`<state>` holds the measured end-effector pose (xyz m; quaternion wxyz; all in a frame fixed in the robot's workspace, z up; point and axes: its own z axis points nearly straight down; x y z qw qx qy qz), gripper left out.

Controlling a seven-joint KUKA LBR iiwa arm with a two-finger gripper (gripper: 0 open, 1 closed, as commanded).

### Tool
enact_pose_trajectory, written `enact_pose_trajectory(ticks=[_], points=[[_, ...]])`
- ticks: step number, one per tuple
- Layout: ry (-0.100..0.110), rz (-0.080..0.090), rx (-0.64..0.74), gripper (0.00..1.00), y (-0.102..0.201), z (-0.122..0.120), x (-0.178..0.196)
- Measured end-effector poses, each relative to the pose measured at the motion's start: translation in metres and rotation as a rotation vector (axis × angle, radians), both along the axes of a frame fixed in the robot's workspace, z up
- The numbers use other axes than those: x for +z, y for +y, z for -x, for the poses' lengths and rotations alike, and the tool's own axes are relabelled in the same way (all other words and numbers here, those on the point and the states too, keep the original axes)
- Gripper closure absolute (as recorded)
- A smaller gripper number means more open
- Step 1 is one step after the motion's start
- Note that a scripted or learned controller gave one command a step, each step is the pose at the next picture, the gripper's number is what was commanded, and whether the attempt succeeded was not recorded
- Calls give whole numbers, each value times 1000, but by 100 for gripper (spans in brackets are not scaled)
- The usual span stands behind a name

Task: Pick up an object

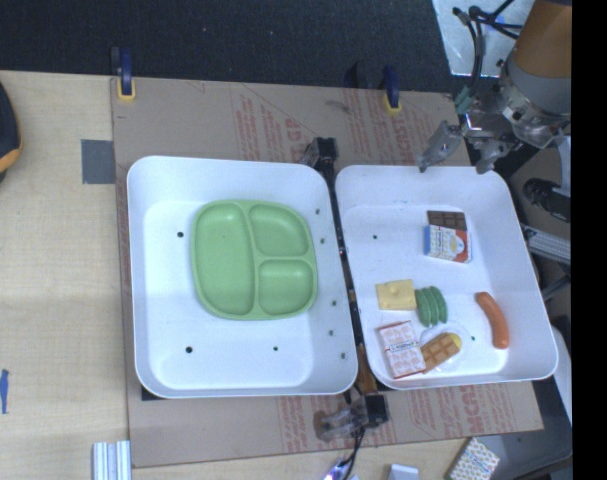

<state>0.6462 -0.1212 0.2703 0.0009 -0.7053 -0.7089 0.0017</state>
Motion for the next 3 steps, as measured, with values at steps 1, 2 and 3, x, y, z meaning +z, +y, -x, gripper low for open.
enact_pose_trajectory(ticks=[1,2,3], points=[[10,0,-3,0,-35,43,-92],[-2,2,1,0,-70,-11,-145],[3,0,-1,0,-74,15,-153]])
